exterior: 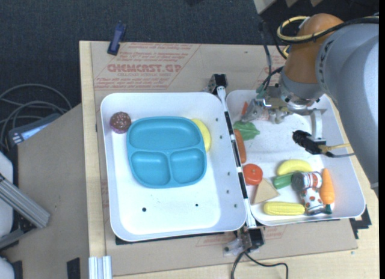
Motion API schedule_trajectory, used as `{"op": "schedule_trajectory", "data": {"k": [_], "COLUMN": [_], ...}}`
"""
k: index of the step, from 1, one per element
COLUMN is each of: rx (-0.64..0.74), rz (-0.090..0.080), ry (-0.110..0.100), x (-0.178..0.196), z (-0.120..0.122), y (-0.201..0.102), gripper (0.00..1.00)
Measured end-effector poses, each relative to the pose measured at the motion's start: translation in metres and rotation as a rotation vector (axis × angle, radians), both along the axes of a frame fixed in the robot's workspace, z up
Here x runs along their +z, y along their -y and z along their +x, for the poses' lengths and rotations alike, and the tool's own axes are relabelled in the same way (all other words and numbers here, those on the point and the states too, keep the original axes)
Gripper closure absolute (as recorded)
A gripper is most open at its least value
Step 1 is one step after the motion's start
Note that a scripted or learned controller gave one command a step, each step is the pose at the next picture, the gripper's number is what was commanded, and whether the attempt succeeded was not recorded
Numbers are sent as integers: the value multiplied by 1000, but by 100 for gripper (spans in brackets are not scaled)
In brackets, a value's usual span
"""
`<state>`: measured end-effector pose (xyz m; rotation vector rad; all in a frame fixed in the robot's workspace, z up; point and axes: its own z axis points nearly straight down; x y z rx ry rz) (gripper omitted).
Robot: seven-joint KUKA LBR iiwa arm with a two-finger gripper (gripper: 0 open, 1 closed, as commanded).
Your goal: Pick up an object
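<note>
Bench (150, 67): bare board along the far edge and the left edge.

Left bin (180, 208):
- Dark reddish ball (120, 122) in the far left corner, apart from the blue divided tray (166, 151).
- Tray at the middle, nearer the far edge.
- Yellow piece (204, 133) tucked behind the tray's right rim.
- Open white floor along the whole near edge and down the left wall.

Right bin (271, 145):
- Green piece (246, 130) near the far left corner.
- Red-orange long piece (240, 147) lying along the left wall, just below the green one.
- Red tomato (252, 173) by the left wall, with a tan wedge (264, 192) touching it on the near side.
- Corn cob (284, 209) flat along the near edge.
- Green pepper (283, 181) beneath the banana (296, 166).
- Can (308, 189) and carrot (326, 187) side by side towards the near right corner.
- Crowded along the near half; clear floor at the middle.

Arm (355, 73):
- Entering from the right over the far right corner of the right bin, orange band (307, 55) above the wrist.
- Gripper (274, 112) pointing down at the far edge of the right bin, just right of the green piece and apart from it.
- Nothing seen grasped; released or clenched cannot be told.
</note>
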<state>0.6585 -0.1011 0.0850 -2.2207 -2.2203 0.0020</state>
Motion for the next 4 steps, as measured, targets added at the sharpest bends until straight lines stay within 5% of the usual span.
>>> {"op": "schedule_trajectory", "data": {"k": [4], "rx": [0], "rz": [0], "ry": [1], "x": [0], "z": [8], "y": [-5], "gripper": [0]}}
